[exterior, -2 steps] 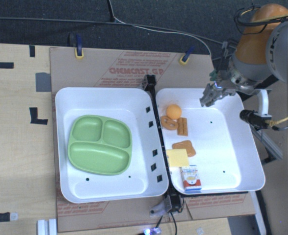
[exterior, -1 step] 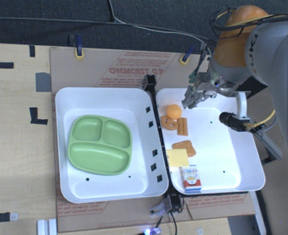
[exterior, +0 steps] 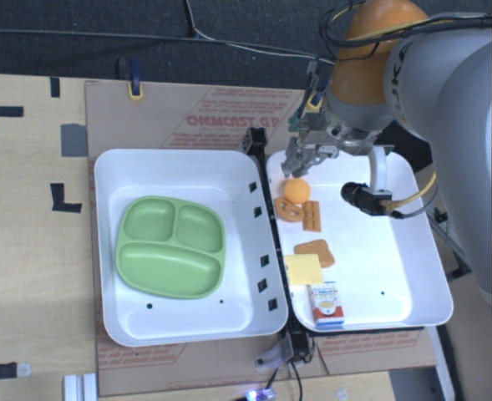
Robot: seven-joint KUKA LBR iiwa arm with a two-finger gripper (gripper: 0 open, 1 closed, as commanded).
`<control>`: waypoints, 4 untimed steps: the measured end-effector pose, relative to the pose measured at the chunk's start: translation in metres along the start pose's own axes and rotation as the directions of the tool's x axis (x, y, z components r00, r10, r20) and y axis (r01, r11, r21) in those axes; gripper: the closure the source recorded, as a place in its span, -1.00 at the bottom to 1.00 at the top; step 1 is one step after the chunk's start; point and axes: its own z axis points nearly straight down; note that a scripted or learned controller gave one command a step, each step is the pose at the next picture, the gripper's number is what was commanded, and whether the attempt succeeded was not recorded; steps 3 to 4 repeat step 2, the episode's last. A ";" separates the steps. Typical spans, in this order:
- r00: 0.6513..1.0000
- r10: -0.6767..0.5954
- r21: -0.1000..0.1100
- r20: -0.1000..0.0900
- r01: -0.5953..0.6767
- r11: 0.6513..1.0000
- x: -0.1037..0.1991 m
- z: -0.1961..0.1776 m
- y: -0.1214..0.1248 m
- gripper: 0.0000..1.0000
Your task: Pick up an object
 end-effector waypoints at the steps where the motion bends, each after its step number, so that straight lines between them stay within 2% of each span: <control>1: 1.000 -0.001 0.001 -0.001 0.001 1.000 0.062 -0.005 -0.001 1.00; 2: 1.000 0.000 0.000 0.000 0.000 1.000 0.115 0.000 0.016 1.00; 4: 1.000 0.000 0.000 0.000 0.000 1.000 0.115 0.000 0.016 1.00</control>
